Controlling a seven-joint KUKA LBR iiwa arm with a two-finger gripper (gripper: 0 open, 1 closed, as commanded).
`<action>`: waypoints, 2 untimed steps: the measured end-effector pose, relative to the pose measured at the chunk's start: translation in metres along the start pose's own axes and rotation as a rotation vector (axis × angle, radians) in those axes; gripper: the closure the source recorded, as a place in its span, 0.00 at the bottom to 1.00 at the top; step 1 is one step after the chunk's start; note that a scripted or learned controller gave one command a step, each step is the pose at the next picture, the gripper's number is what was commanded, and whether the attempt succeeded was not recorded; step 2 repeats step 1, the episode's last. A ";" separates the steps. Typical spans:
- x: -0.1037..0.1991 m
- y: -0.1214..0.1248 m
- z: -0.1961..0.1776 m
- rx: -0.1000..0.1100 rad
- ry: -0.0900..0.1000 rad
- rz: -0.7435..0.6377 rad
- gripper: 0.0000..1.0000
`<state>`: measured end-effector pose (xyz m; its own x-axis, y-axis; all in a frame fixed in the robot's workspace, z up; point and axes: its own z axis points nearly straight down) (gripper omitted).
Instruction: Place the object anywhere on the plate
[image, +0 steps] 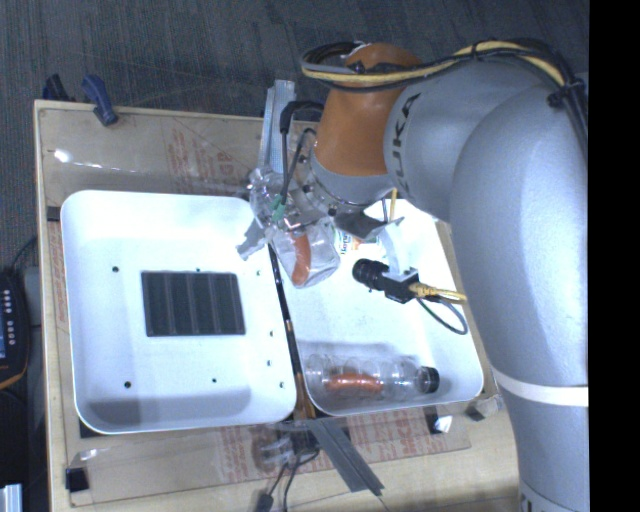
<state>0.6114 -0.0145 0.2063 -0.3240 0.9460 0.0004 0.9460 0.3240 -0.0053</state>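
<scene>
A dark grey ribbed plate (193, 303) lies flat in the middle of the left bin (100, 250). My gripper (278, 228) hangs over the rim between the two bins, at their far end. It is shut on a clear plastic packet (308, 256) with something orange-red inside. The packet hangs tilted just right of the rim, above the right bin's far left corner and well off the plate's far right corner. The arm's orange band and grey body cover the right bin's far side.
A clear plastic bottle (368, 381) with a black cap and an orange inside lies on its side along the near wall of the right bin (455, 340). Clamps and brackets sit on the bench's edges.
</scene>
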 end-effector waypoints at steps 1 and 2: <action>0.071 0.011 0.016 0.001 0.001 -0.209 0.00; 0.071 0.011 0.016 0.001 0.001 -0.209 0.00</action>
